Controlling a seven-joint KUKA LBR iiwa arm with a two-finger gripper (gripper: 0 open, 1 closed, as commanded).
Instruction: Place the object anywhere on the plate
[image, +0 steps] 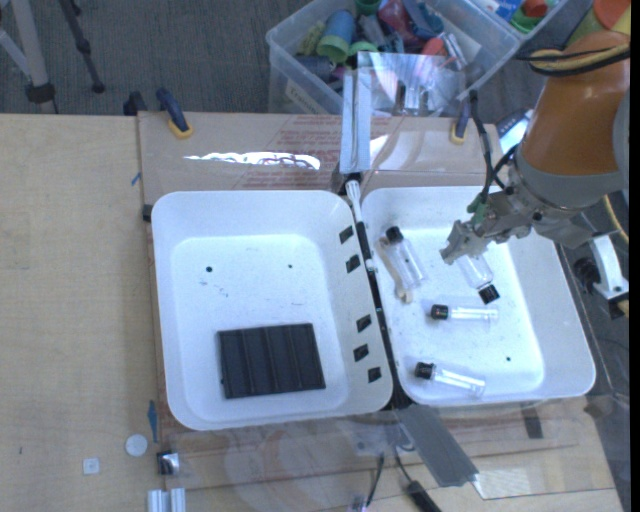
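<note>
We see the gripper (462, 243) right above a vial (480, 276); we cannot tell its grip. The plate (271, 360) lies far left.

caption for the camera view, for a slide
Gripper over the right bin among capped clear vials; black ridged plate lies in the left bin.

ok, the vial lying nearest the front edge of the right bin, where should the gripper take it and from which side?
Best guess: grip the clear vial mid-barrel, away from its black cap, coming straight down from above. It lies flat on the right bin's floor, long axis roughly left to right, so the fingers should close across the barrel from front and back. It lies apart from the other vials.
</note>
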